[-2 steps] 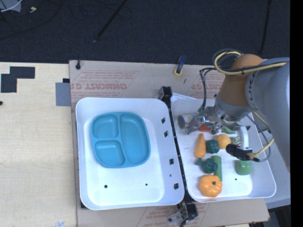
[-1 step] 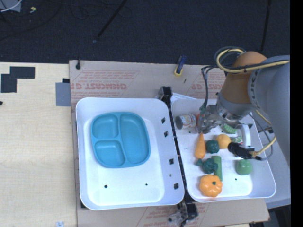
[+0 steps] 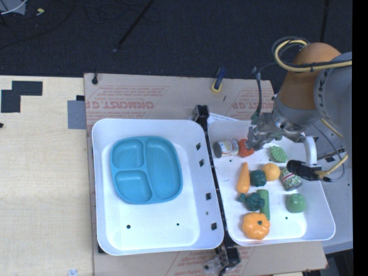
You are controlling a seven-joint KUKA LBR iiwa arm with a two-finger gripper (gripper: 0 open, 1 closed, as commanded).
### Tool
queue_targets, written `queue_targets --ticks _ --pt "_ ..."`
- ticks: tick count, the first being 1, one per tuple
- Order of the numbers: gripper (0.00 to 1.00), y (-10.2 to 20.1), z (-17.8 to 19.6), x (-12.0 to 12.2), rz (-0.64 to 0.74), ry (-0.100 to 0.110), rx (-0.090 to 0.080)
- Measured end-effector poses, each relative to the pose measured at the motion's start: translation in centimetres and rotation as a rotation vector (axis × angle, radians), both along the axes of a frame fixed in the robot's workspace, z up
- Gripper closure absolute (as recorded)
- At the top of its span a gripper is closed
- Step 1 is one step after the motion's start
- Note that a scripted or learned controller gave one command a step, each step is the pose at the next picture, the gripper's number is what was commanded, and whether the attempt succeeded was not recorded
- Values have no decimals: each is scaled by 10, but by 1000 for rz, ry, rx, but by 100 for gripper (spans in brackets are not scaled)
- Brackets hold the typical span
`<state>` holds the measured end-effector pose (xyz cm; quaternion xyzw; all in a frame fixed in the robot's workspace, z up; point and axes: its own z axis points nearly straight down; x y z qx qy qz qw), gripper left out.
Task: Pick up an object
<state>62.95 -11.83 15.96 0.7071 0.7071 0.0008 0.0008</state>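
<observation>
1. camera view, layout: two shallow white bins side by side on the desk; left white bin carrying a blue three-compartment plastic plate, right white bin full of small toy foods.
2. camera view, arm: grey arm with orange band reaching in from the right, hand low over the upper left part of the right bin; opening of the hand impossible to tell, nothing visibly held.
3. camera view, nearest candidates: small red toy piece just below the hand, touching a small glass-like jar with pale label lying on its side.
4. further down: orange plastic carrot, dark green broccoli piece, yellow round fruit, orange toy pumpkin, green round toy, all well apart from the hand.
5. handling, judged: red piece probably light, stiff, smooth plastic, apt to slip or skid; best pinched across its narrow width, clear of the jar, which could roll if nudged.
</observation>
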Motion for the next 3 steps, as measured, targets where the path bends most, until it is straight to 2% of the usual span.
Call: queue_targets --ticks 1,2,3 --pt "100 -9 58 0 -1 -1 -1" --pt "100 -10 68 0 1 3 0" --pt "100 41 77 -24 2 7 2"
